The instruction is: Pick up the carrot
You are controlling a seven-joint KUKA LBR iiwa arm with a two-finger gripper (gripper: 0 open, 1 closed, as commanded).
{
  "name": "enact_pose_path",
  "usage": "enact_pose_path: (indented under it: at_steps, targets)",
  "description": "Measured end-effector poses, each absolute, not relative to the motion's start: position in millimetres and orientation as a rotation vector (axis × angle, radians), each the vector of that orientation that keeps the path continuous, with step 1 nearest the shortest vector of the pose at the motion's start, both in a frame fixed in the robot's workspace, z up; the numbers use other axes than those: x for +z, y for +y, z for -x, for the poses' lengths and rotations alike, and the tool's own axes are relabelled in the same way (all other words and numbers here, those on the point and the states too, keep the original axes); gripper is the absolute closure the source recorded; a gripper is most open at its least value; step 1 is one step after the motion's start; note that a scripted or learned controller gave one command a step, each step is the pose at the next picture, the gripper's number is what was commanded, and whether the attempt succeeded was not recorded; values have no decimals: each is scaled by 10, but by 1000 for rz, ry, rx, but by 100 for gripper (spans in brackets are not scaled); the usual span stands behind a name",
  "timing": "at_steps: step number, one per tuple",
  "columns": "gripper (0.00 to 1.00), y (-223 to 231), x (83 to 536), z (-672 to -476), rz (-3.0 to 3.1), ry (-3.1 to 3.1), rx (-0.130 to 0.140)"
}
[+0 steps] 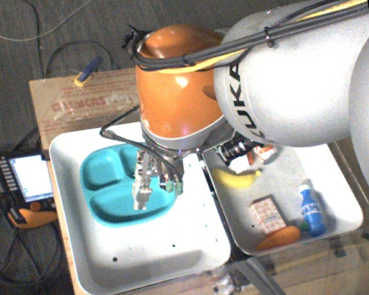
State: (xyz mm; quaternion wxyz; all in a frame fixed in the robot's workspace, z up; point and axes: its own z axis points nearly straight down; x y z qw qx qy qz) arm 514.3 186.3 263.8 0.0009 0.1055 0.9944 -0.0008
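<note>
The carrot (279, 237) is a short orange piece lying flat near the front wall of the right bin (329, 167), just left of a blue bottle. My gripper (156, 189) hangs over the left bin (147, 256), above the right part of a teal divided plate (110, 184), well away from the carrot. Its fingers stand apart and point down, open, with nothing between them. The orange wrist band and grey arm cover the back of both bins.
In the right bin lie a yellow banana (241, 180), a small carton (267, 213) and a blue bottle (311, 210). A red and white item (263, 154) peeks out under the arm. A handheld pendant (25, 185) sits left of the bench.
</note>
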Motion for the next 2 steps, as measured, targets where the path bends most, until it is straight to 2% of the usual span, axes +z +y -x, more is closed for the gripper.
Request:
enact_pose_path:
  at_steps: [1,2]
  targets:
    - [100,1312,1944,-4838,63,3142,-3]
    - [100,1108,915,-4965,196,3121,5]
